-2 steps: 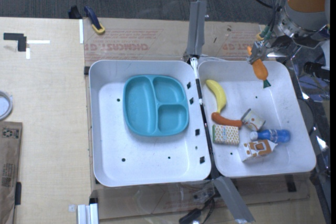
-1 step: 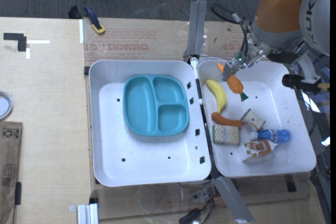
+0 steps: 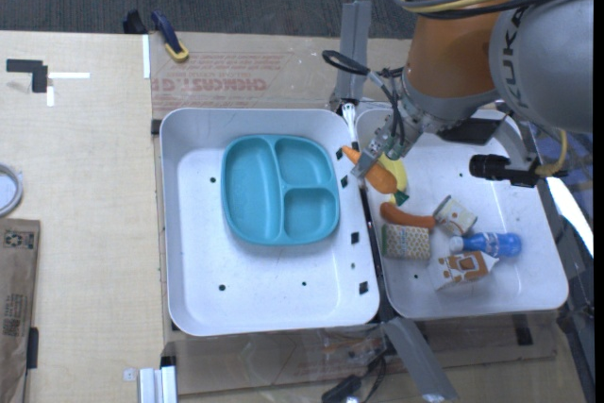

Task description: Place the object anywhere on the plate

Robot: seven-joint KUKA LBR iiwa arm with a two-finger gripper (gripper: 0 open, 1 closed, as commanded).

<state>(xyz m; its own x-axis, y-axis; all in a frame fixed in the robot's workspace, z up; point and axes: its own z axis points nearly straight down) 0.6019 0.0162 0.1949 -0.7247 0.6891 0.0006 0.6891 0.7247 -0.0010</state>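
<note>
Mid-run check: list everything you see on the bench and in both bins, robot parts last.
plate: one, teal, three compartments, in the left bin
left bin: one, white, holds the plate
right bin: one, white, holds the small items
carrot: one, orange, at the pincer near the bins' shared edge
banana: one, yellow, right bin, behind the carrot
sausage: one, orange-red, right bin
sponge: one, speckled green, below the sausage
bottle: one, blue, lying in the right bin
box: one, brown and white, right bin front
tape roll: one, clear, bench far left
arm: one, grey with orange band
pincer: one, over the carrot
</note>
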